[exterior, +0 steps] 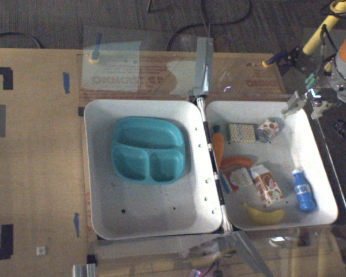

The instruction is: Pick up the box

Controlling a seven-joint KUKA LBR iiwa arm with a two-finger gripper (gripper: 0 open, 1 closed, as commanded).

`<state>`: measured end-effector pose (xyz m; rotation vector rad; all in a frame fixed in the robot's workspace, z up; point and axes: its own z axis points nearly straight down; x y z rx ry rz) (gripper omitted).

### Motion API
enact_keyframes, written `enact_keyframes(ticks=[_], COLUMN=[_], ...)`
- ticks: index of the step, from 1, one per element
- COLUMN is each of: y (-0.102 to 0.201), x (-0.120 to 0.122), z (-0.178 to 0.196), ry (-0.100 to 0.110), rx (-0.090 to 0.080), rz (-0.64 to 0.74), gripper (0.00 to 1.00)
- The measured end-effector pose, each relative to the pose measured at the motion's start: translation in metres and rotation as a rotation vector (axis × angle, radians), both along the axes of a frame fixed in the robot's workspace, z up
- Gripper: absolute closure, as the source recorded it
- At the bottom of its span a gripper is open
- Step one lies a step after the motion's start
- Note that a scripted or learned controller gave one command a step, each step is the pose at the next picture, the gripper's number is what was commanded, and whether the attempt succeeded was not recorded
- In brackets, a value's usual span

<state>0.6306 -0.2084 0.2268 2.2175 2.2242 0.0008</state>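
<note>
A small speckled box (242, 133) lies flat near the far wall of the right bin (323, 172), between an orange carrot (218, 146) and a tipped can (268, 130). A red and white carton (266, 185) lies nearer the bin's middle. My gripper (304, 103) hangs over the bin's far right corner, up and to the right of the can. Its fingers stand apart with nothing between them. It is well clear of both the box and the carton.
The right bin also holds a red sausage-shaped item (236, 162), a white packet (240, 178), a blue bottle (303, 190) and a banana (263, 214). A teal divided plate (148, 149) sits in the left bin (98, 172). A metal divider (203, 74) runs between the bins.
</note>
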Motion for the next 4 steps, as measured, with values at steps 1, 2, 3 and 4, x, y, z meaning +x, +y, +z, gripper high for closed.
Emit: enact_keyframes(ticks=[1, 2, 3, 4], y=[0.043, 0.121, 0.086, 0.072], x=[0.008, 0.034, -0.010, 0.020], z=[-0.052, -0.089, -0.139, -0.141], ry=[0.002, 0.002, -0.005, 0.089], rx=[0.000, 0.001, 0.000, 0.020], rz=[-0.063, 0.004, 0.047, -0.147], gripper=[0.00, 0.00, 0.00, 0.00])
